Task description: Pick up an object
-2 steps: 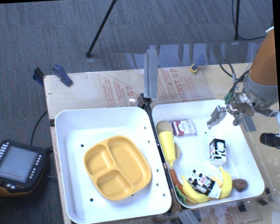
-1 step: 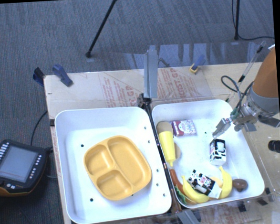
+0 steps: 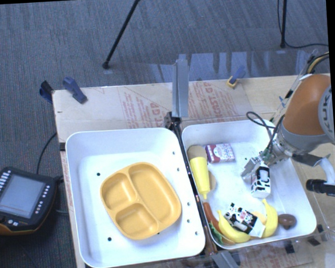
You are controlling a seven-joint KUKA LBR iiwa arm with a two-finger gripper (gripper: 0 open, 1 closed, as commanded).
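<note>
End effector (image 3: 260, 172) over the right bin (image 3: 293, 176), a black-and-white toy (image 3: 262, 182) right at its tip.

The toy sits just below and touching the tip, long axis running top to bottom; whether the tip is spread or pinching it, I cannot tell. Count in the right bin: one yellow bottle (image 3: 200, 175), one small red box (image 3: 220, 152), one banana (image 3: 260, 226), one cow-pattern carton (image 3: 243, 218), one brown lump (image 3: 286, 220). Left bin (image 3: 80, 156): one yellow divided plate (image 3: 139, 200).

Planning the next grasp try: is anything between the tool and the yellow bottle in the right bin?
Nothing visible. The tool hangs over the right bin; bare white floor lies between it and the yellow bottle.
</note>
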